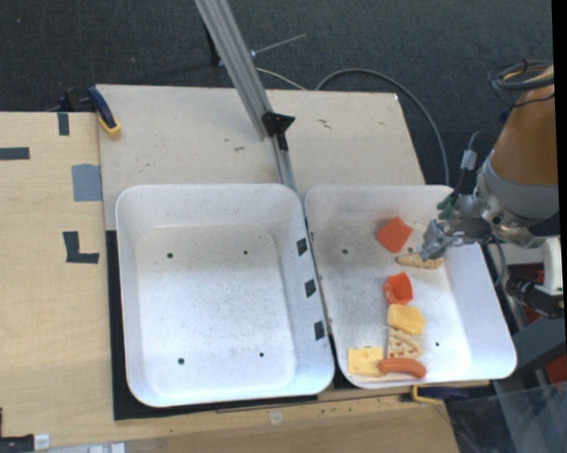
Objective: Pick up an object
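A: Edges first. Two shallow white plastic bins side by side on the bench — the left bin [216,289] with a bare speckled floor, the right bin [358,218] carrying all the pieces. Their inner rims meet along a seam with small black clips.

B: Open room in the right one?

A: Its left half is clear floor. The pieces run down the middle: an orange-red block [394,234] near the top, a smaller red block [398,287] below it, then a yellow wedge-shaped piece [406,318], a tan waffle-like piece [397,344], a flat yellow slab [364,361] by the near rim, and a red sausage-shaped piece [402,367] (touching the waffle's lower edge).

B: And the claw?

A: The grey two-finger gripper [432,244] comes in over the right rim, the arm's orange-banded wrist behind it. Its tips are low, right at a pale tan biscuit-like piece [418,259] lying just right of the orange-red block. They look to touch its upper right end — but whether they're spread or pinched on it, I can't tell; too small and dark.

B: Room around that piece?

A: Free floor to its right, toward the bin wall.
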`<state>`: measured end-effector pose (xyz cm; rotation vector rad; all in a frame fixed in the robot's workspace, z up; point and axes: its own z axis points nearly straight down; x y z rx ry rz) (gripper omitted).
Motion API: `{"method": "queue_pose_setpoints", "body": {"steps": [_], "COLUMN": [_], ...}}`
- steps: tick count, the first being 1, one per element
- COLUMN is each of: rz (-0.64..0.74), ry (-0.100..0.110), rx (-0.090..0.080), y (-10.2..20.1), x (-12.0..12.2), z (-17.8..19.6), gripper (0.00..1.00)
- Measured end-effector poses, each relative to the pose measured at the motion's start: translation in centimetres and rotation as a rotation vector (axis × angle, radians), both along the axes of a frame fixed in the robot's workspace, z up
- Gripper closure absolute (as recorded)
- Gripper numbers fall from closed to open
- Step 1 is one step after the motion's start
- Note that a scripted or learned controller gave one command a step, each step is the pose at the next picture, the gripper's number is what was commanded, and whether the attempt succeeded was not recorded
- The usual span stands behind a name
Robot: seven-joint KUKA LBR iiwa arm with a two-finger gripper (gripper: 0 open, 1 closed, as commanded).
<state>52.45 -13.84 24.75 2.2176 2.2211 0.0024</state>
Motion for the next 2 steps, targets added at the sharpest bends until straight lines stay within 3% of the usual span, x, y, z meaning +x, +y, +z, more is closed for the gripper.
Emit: {"method": "queue_pose_setpoints", "body": {"steps": [2], "rz": [0.005], "ry": [0.005], "rx": [0.003], "y": [9.7], "x": [1.7], "z": [-1.2], "gripper": [1.00]}}
